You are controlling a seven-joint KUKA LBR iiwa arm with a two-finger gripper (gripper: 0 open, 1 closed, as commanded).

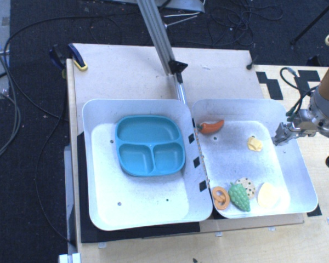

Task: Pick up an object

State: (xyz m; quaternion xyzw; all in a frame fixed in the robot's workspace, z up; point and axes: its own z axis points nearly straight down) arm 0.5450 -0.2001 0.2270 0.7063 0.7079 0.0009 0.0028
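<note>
Hand (pixel 279 134) at right bin (pixel 296 169) right rim, finger state unclear, nothing visibly held. Small pale yellow lumpy object (pixel 255 144) inside right bin, just left of hand, apart from it.

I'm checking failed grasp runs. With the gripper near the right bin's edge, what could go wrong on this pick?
The gripper sits at the right bin's sloped right wall, so coming down here it may hit the wall. The nearest item, the small yellow piece, is small and easy to nudge away. The pretzel, green toy, cookie and pale yellow piece crowd together, so a grasp there could catch two or slip.
</note>
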